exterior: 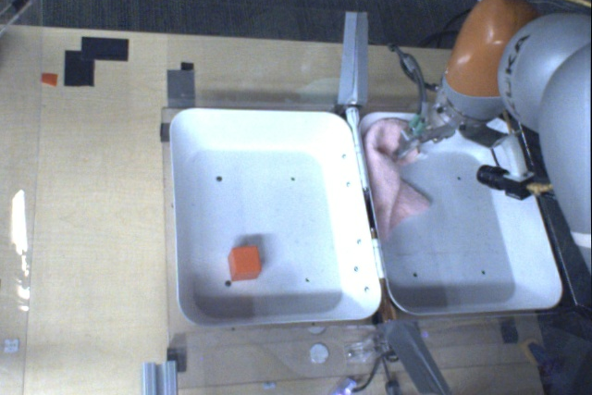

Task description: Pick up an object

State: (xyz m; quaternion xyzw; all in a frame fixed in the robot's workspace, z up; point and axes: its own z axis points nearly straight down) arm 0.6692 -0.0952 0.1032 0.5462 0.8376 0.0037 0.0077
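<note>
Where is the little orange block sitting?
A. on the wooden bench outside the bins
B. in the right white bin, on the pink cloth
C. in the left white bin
C: the orange block lies on the floor of the left bin, near its front left corner, while the pink cloth is in the right bin by the gripper.

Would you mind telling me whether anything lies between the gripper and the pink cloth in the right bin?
Nothing visible does. The gripper is already down at the upper edge of the pink cloth, which lies against the left wall of the right bin. The orange block sits apart in the left bin.
</note>
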